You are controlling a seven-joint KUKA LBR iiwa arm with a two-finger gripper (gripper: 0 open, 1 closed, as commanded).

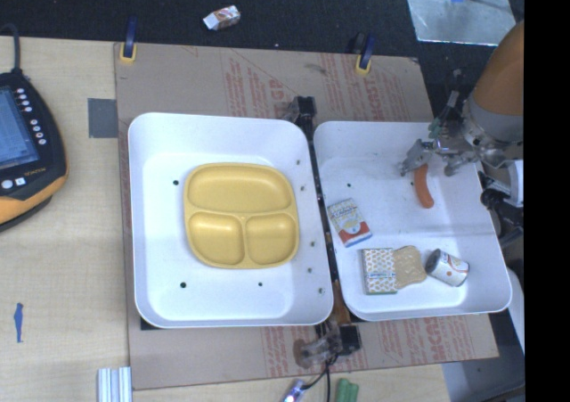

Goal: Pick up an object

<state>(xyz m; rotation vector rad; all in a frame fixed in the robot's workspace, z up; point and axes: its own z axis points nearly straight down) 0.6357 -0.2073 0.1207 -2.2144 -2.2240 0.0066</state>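
Orange sausage-shaped object (424,189): lying just below the end effector (434,156), long axis running nearly up-down.
End effector: hovering with fingers spread, holding nothing.

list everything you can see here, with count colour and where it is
bins: 2, white, side by side on the bench
divided plate: 1, yellow, three compartments, middle of the left bin
sausage-shaped piece: 1, orange, upper part of the right bin, just below the end effector
small packet: 1, white with red and blue, left side of the right bin
patterned box: 1, white and tan, lower part of the right bin
flat tan piece: 1, tan, touching the box's right side
small can: 1, silver with red, on its side, lower right of the right bin
handheld controller: 1, black and orange, left edge of the bench
arm: 1, grey with orange, right edge
end effector: 1, metal, over the right bin's upper part
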